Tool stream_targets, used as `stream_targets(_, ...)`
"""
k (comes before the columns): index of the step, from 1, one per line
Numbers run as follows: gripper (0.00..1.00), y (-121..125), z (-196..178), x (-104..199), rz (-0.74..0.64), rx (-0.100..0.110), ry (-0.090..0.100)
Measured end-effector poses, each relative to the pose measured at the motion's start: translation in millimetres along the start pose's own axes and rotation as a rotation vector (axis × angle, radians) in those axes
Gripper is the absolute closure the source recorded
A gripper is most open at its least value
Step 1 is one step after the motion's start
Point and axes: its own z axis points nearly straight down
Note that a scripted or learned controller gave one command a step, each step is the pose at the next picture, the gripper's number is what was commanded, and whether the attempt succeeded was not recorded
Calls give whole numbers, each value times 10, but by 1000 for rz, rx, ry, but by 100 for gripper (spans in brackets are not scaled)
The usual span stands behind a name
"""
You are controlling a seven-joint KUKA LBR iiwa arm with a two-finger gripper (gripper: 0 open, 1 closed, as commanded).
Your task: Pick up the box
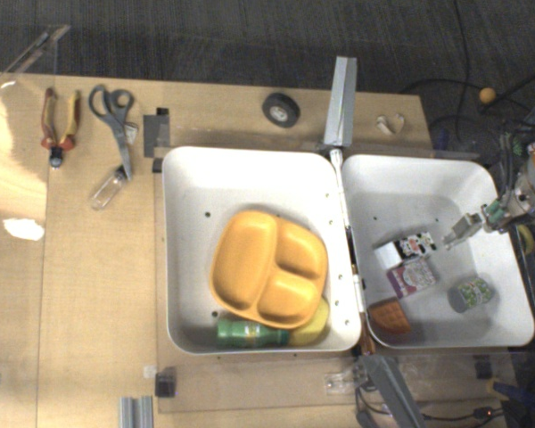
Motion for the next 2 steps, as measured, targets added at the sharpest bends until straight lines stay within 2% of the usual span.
stream_targets(1, 0, 33, 916, 228, -66, -12, -8)
stream_targets(2, 0, 135, 988, 633, -26, -16, -10)
